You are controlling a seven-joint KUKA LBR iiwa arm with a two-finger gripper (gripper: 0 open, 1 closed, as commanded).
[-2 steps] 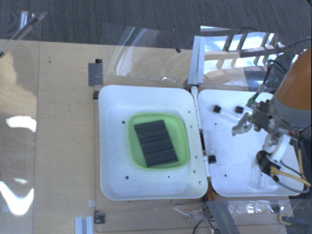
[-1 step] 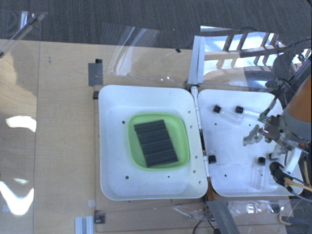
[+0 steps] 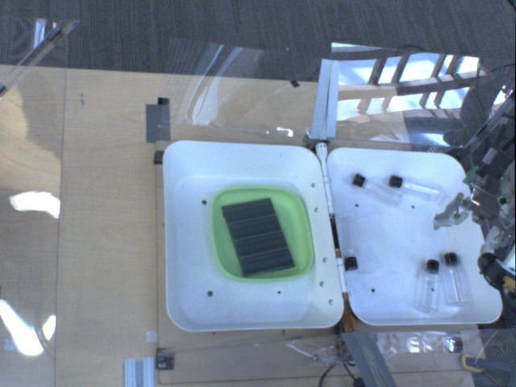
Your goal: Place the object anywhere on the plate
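A pale wooden bench [image 3: 97, 216] carries two shallow white bins side by side. In the left white bin [image 3: 179, 240] sits a lime-green square plastic plate with rounded corners [image 3: 301, 216]; a dark grey ridged rectangular block [image 3: 257, 237] lies flat near the plate's middle, wholly inside its rim, its long axis tilted slightly from the bin's walls.

In the right white bin [image 3: 387, 232] lie several small clear vials with black caps, all well apart from the plate: a lone small black cap [image 3: 350, 262] beside the bin's left wall; two capped vials near the top [image 3: 407, 187], their clear bodies pointing right; and a pair of capped vials at lower right [image 3: 442, 282], side by side, caps toward the top and bodies running toward the near wall.

At the bin's right side the grey arm's two-finger gripper [image 3: 453, 210] reaches in between the top vials and the lower pair. Whether the claw is apart or together cannot be told, and nothing can be seen clamped in it.

If the block is the task's object, it already rests on the plate; if a vial is meant, none has been lifted. Either way the plate lies well to the claw's left, across the wall where the bins meet. The lower pair lies just below and slightly left of the claw, so a grasp there would likely need to close across the bodies' narrow width.
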